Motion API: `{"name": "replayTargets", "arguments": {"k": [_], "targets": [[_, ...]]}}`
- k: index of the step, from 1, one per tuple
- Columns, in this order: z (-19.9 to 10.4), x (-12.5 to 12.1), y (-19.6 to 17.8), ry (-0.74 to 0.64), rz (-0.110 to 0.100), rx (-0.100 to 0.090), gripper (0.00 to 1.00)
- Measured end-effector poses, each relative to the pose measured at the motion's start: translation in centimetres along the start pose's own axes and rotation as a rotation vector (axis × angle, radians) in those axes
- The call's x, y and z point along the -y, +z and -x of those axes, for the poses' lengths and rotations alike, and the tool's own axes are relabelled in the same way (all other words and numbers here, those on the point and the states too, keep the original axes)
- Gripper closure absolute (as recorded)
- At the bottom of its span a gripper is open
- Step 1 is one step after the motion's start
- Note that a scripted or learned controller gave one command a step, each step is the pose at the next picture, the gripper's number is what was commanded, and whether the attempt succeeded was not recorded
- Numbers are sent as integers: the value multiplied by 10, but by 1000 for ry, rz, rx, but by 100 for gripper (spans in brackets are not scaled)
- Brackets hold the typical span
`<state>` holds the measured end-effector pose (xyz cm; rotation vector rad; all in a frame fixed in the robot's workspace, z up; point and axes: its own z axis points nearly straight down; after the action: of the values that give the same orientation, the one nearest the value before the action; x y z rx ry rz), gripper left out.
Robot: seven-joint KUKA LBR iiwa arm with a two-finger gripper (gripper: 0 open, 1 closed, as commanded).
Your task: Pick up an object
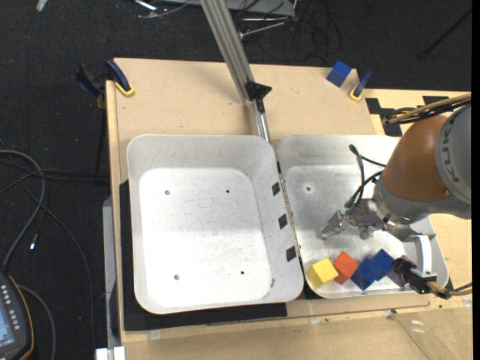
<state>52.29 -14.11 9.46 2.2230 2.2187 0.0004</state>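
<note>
Bench [187, 100] of pale wood is seen from above at a slant; two shallow white bins are set side by side on it. The left bin [150, 163] takes the centre of the view. The right bin [315, 152] lies at 3 o'clock from it, the two rims touching along one edge.

Three blocks are clustered in the right bin at its 6 o'clock rim. A yellow block [322, 271] is at the 9 o'clock end of the cluster. An orange block [346, 265] is just beside it at 3 o'clock, touching or nearly so. A blue block [373, 268] follows at 3 o'clock of the orange one, pressed close to it.

The arm [424, 163] is seen entering from 3 o'clock, its orange band over the right bin's 3 o'clock side. The gripper [336, 226] is held over the bin floor at about 12 o'clock from the block cluster, apart from all three blocks. Whether the claw is spread or pressed together cannot be told from this angle; nothing is seen between it.

A second, small blue block [340, 72] is noted on the bare bench at 12 o'clock from the right bin, beside a yellow-tipped clamp [358, 87]. Another clamp [118, 79] is seen at the bench's 10 o'clock corner. A grey metal pole [225, 36] is seen slanting down from 12 o'clock to the bins' shared edge.
</note>
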Motion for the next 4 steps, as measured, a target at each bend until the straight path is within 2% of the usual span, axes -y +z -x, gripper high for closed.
{"name": "replayTargets", "arguments": {"k": [1, 2, 3, 4], "targets": [[69, 9, -47, 5, 3, 5, 0], [52, -57, -51, -9, 5, 1, 0], [-16, -14, -1, -8, -3, -2, 0], [37, -22, -99, 1, 8, 5, 0]]}}
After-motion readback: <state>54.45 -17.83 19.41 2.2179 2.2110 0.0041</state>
